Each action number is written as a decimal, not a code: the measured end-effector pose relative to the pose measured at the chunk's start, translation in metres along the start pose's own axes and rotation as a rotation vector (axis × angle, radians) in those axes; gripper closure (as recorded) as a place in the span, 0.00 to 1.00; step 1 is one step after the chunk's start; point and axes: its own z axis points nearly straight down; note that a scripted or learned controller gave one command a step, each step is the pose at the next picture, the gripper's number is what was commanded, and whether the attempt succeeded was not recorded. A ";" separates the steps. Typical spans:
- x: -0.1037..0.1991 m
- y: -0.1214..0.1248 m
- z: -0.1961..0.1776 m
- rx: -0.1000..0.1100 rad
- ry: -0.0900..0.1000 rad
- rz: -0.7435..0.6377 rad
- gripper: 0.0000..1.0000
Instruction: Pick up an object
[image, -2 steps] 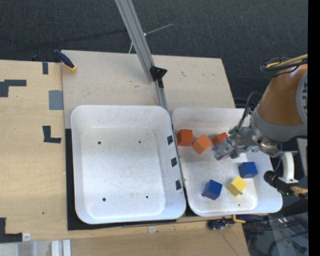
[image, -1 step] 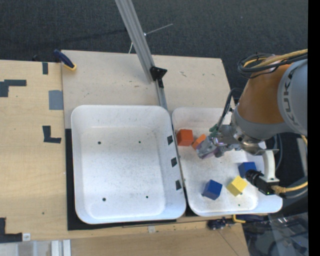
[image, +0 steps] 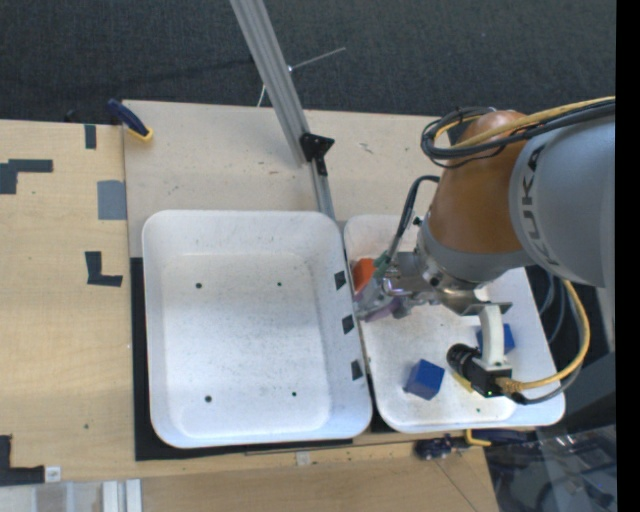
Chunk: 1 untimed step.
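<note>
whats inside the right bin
In the right bin lie a blue block near the front and an orange object by the left wall. Another blue object peeks out beside the arm. The arm covers the bin's middle and back, hiding anything there.

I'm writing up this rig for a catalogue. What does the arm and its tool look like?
The arm is bulky grey, with lettering on its side and an orange band above the wrist. Black and yellow cables loop around it. The tool is a compact metallic grey assembly.
</note>
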 end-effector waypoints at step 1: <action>0.051 0.008 -0.002 0.000 -0.001 0.001 1.00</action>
